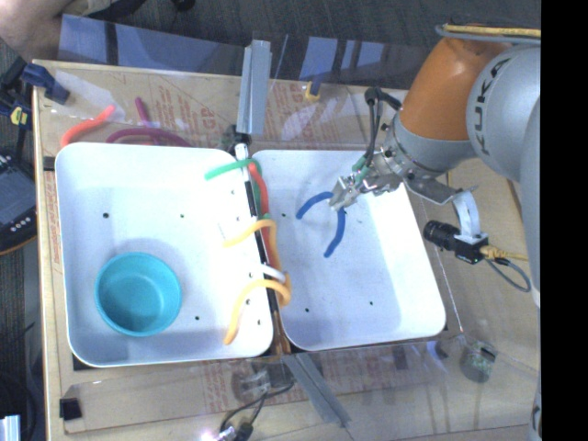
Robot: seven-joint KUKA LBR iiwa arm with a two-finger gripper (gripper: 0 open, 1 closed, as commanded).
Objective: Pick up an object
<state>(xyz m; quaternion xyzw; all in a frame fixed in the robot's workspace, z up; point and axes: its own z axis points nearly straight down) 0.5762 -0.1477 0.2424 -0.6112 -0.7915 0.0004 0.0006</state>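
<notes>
The left bin holds a teal bowl in its near corner, and this bowl is untouched. In the right bin, further back, the pliers with blue handles hang with the handles pointing down toward the floor of the bin. The gripper is closed on the metal head of the pliers. I judge the grasp as done and the lift as begun; what is left is to raise it clear of the bin.

Arm cut off at right edge.
</notes>
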